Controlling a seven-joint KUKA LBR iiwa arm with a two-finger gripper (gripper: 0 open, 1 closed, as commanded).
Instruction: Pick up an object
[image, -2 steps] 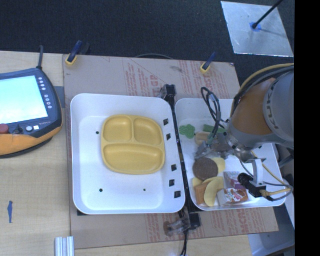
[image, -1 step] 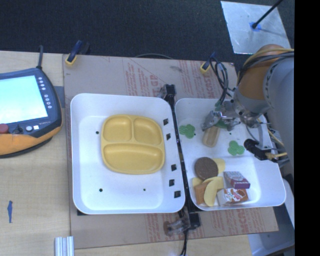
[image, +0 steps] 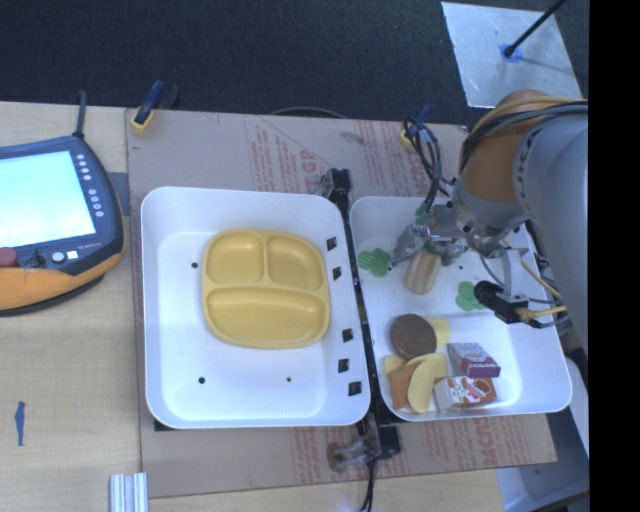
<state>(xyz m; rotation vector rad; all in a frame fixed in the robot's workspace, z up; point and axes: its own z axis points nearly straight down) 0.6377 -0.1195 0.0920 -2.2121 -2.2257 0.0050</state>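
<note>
The right bin (image: 540, 385) holds a jumble of toy food. A tan cylinder (image: 422, 272) lies near its back left, directly under my gripper (image: 432, 248), which hangs low over the cylinder's upper end. Two green pieces lie to either side: one (image: 375, 262) to the left, one (image: 467, 295) to the right. Toward the front sit a brown round cookie (image: 411, 335), a yellow slice (image: 427, 382) and an orange wedge (image: 400, 385). Two small cartons (image: 471, 360) (image: 468, 392) stand beside them.
The left bin (image: 170, 390) carries a yellow divided plate (image: 267, 288). Black clips (image: 348, 335) run along the seam between the bins. A teach pendant (image: 50, 225) rests on the bench at far left. The arm's grey body and orange band (image: 500, 160) loom over the right bin's back right corner.
</note>
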